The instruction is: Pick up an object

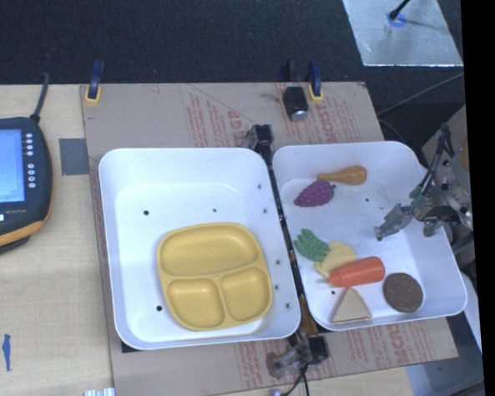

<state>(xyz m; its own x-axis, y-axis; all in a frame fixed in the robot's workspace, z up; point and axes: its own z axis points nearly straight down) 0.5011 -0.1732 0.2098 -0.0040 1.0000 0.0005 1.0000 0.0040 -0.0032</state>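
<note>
1. My claw (pixel 393 223) hangs low over the right bin (pixel 439 261), near its right wall, w/ the arm coming in from the right edge.
2. Fingers: can't tell if apart or together — too small and blurred. Nothing visible between them.
3. Candidates all sit in the right bin: purple grapes (pixel 314 193) and an orange drumstick (pixel 344 176) toward the back; a green-topped yellow piece (pixel 324 253), carrot (pixel 356 272), tan wedge (pixel 349 306) and brown round cookie (pixel 402 292) clustered at the front.
4. Claw is apart from every one of them, over bare white floor btwn the two groups.
5. Left bin (pixel 125 242) holds a yellow divided tray (pixel 214 274).
6. My read: pick not yet made; cookie or carrot is nearest.
</note>
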